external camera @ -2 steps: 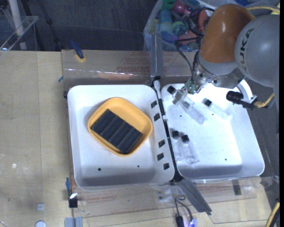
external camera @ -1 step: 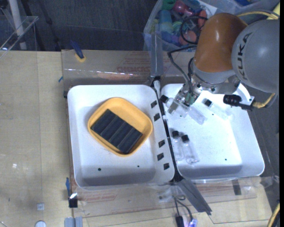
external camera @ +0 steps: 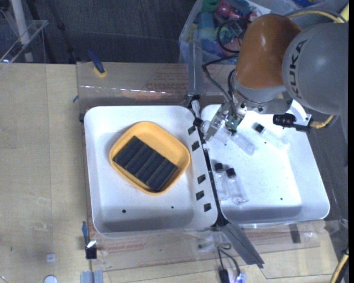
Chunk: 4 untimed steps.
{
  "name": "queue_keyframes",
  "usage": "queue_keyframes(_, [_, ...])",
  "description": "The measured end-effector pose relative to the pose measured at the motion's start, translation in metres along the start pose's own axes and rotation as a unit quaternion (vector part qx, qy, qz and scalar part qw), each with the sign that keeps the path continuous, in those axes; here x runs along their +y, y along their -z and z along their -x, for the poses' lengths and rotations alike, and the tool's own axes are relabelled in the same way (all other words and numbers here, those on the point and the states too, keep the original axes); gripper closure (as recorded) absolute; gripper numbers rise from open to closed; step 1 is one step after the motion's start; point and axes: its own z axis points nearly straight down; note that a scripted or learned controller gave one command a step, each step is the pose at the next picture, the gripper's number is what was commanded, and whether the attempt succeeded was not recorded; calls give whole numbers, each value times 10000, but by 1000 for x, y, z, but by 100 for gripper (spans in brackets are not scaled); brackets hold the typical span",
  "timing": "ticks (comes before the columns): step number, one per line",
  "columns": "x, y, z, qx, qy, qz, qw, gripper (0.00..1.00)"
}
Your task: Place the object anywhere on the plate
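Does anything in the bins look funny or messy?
Nothing looks spilled or broken. The yellow plate sits askew in the left bin, with a dark ribbed slab already on it. Small clear bottles lie tipped over in the right bin.

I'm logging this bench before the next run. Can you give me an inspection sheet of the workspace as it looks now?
Surface: two white bins, left bin and right bin, on a wooden bench.
Job's things: yellow plate in the left bin, a black ridged pad lying on it.
Clutter: small clear bottles with dark caps in the right bin.
End effector: over the right bin's far left corner.
Cables: black cable near the wrist.
Surroundings: colourful items behind the bench.
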Motion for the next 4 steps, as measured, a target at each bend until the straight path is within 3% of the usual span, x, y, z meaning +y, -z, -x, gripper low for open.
queue_keyframes(1, [4,0,-22,19,1183,-3,9930,100])
queue_keyframes(3, [30,0,-87,21,2164,-4,9763,100])
queue_keyframes(4, [30,0,-87,20,2162,-3,9763,0])
